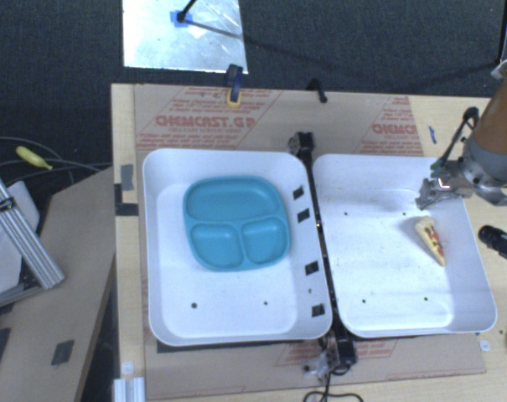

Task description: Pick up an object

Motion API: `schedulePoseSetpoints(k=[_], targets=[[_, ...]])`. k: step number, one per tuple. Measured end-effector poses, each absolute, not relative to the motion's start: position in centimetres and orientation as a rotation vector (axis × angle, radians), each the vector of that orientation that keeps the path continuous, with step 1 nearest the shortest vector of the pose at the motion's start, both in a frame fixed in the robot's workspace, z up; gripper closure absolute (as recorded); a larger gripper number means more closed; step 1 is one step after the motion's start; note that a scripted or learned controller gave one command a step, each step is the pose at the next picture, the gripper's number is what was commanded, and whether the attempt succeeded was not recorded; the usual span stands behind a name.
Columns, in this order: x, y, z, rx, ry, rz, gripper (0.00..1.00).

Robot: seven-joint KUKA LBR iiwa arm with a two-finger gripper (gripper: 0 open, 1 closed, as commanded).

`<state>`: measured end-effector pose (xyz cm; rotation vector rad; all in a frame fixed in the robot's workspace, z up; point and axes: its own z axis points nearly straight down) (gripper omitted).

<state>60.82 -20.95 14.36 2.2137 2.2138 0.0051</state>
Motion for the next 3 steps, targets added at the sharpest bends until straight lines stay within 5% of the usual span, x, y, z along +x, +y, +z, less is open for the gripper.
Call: schedulePoseSetpoints(k=[1,2,3], targets=[[59.9,-18.5,10.4,2.217,2.227,0.001,1.0],[60.0,-18.6,11.8,2.212,2.224,0.005,1.0],[60.0,-18.6,11.7,2.212,2.225,0.004,0.0]])
